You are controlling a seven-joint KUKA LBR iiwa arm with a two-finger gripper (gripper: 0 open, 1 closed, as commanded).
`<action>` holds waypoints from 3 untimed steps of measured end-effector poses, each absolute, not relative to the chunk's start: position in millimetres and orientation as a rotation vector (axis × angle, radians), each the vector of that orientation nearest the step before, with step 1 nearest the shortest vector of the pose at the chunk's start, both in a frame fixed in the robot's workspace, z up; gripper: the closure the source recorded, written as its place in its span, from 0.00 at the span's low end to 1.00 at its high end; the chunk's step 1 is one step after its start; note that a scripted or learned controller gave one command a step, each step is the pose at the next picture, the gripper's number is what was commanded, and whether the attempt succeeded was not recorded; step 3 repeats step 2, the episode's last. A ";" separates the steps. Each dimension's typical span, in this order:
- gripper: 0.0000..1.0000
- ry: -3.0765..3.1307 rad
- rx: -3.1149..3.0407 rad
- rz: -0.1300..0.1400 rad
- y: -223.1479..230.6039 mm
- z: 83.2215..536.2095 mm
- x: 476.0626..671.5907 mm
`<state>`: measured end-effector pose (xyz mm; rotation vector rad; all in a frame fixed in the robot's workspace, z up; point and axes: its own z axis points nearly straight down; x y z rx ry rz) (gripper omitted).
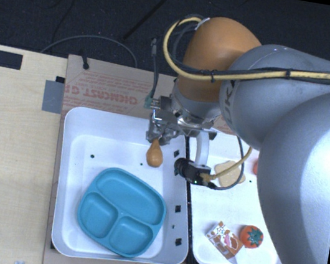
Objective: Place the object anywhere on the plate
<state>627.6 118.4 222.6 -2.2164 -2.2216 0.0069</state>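
Reaching from the right, the end effector [160, 135] grips a brown pear [155, 154] above the left bin [80, 145]

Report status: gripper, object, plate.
Gripper over left bin's far end, brown pear-shaped object hanging at its tip. Blue plate nearer the camera, bare. Nothing between them.

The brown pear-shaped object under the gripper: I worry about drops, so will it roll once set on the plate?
The brown pear-shaped object looks rounded and smooth, so it may roll or slip. The blue plate has raised compartment rims, which would probably stop it.
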 end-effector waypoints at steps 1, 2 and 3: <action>1.00 -2.222 -2.220 0.004 107.2 218.7 638.7; 0.00 -2.221 -2.220 0.005 107.0 218.8 638.4; 0.00 -2.221 -2.220 0.005 107.0 218.8 638.4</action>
